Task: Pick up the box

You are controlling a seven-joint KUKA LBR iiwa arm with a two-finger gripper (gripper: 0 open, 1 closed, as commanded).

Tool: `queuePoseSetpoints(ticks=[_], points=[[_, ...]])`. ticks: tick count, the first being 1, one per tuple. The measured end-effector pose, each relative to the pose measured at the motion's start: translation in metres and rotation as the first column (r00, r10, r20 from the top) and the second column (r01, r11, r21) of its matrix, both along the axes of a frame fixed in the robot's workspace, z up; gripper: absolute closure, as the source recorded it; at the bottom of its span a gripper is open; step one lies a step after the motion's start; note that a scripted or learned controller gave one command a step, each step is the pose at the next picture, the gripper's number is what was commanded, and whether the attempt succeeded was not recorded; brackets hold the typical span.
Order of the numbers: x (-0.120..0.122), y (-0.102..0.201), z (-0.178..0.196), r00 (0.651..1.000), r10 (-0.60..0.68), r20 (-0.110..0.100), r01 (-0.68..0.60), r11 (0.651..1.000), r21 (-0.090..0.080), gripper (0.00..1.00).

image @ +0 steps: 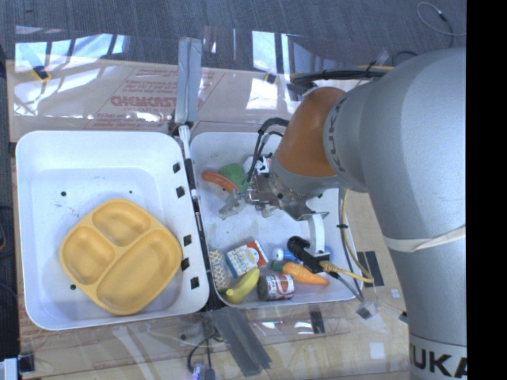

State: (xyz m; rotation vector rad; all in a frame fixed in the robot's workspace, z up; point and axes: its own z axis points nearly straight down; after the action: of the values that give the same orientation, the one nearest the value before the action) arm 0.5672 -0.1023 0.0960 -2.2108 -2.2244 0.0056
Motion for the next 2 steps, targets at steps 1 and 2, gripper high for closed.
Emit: queuePoseSetpoints(ticks=[1,2], points=[[-0.012,-0.002,0.064,0.999,0.048,0.004,-0.048,0.999,0.000,0.00],[-0.051,0.007,-0.005,1.000,-0.025,0.001,0.025,1.000,0.000,0.00]])
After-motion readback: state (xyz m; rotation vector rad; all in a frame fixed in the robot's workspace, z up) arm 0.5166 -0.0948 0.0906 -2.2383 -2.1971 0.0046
